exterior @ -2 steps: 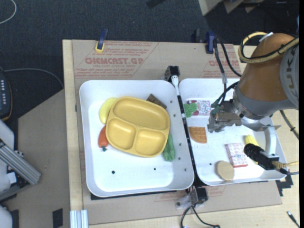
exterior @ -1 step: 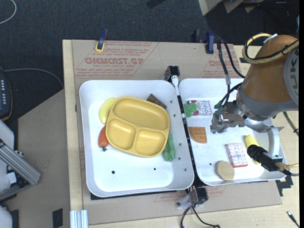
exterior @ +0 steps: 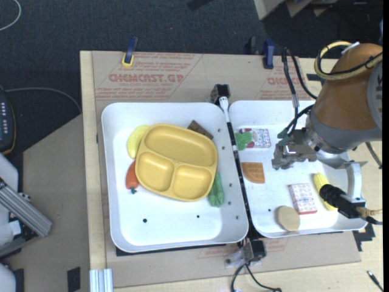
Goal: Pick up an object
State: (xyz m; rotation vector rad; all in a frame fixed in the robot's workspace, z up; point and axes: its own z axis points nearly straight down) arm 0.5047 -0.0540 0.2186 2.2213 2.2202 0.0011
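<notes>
My gripper (exterior: 284,158) hangs over the middle of the right bin (exterior: 270,221), under the orange wrist. An orange-brown square piece (exterior: 253,173) lies just to its left. A white card with pink print (exterior: 261,137) and a green toy (exterior: 244,140) lie at the back left of it. In front of it are a pink patterned box (exterior: 302,198) and a tan round piece (exterior: 288,218). A yellow piece (exterior: 320,183) lies to the right of the box. I see nothing between the gripper's tips.
The left bin (exterior: 121,212) holds a big yellow divided tray (exterior: 176,162) lying over a yellow piece (exterior: 135,140), a red-orange pepper (exterior: 131,177), a green piece (exterior: 216,191) and a brown piece (exterior: 197,128). A black clip (exterior: 221,93) sits at the back between the bins.
</notes>
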